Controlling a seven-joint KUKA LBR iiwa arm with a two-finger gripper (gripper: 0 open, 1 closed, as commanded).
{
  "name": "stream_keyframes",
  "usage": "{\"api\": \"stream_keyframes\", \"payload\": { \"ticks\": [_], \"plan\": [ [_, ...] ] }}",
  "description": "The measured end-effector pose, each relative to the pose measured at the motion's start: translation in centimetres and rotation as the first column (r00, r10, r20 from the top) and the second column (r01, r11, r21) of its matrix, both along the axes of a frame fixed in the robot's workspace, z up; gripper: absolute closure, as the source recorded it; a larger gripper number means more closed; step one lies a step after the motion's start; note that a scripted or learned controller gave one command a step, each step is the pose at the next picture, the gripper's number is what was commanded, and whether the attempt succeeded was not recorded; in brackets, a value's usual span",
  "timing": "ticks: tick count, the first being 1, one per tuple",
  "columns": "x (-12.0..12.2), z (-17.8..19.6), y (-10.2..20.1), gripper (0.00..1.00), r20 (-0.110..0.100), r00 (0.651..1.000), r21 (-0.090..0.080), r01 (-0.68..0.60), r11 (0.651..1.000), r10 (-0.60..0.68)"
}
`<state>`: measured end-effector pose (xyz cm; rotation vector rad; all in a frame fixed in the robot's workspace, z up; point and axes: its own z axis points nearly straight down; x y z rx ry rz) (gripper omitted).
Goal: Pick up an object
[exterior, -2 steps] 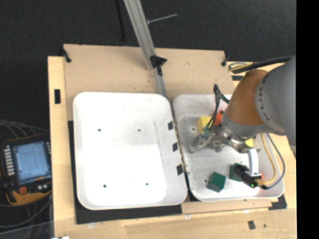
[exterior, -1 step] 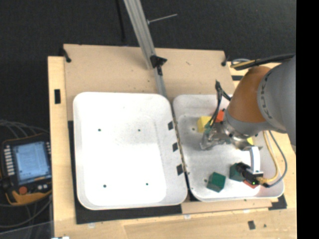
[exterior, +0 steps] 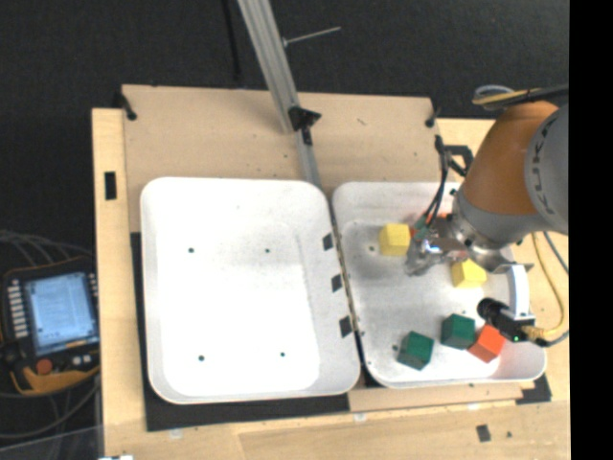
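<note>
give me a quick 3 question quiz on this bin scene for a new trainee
1. True or false: the claw is over the right bin.
2. How many green blocks lie in that bin?
3. Which block lies nearest the claw? A) orange block B) the yellow block just left of it C) a green block

Key: 1 true. 2 two, and. 3 B, the yellow block; the orange block lies near the bin's front right corner.

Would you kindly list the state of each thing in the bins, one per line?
yellow block: in right bin, beside gripper
second yellow block: resting free
green block: resting near front wall
second green block: touching orange block
left bin: on bench
</note>
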<state>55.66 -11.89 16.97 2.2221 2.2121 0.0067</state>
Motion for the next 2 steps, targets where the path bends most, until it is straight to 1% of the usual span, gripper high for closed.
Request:
{"api": "stream_keyframes", "payload": {
  "ticks": [1,2],
  "plan": [
    [0.2,5.4,-0.1,1.0,0.001,1.0,0.0,-0.007,1.0,0.007],
    [1.1,4.8,4.9,1.0,-0.006,1.0,0.001,-0.011,1.0,0.011]
  ]
}}
